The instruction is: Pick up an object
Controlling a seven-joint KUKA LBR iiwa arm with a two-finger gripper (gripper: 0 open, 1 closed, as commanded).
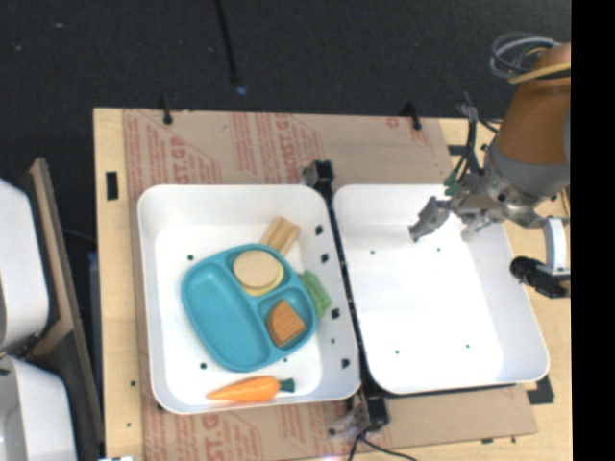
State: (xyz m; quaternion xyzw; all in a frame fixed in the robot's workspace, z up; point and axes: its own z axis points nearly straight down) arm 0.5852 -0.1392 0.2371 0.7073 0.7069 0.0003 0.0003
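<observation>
The left bin [159, 257] holds a blue divided tray [226, 320] with a round tan biscuit [258, 270] and a brown waffle piece [286, 323] on it. A tan wooden block [281, 233] lies at the tray's upper edge, and a green piece [317, 293] sits at its right side. An orange carrot [252, 388] lies near the bin's front wall. My gripper [444, 219] hovers over the upper right part of the right bin [432, 344], far from all these objects. I see nothing in it.
The two bins meet at a black-clipped divider [338, 277]. The grey and orange arm [528, 142] comes in over the right bin's far right corner. A wooden board [240, 142] lies under both bins.
</observation>
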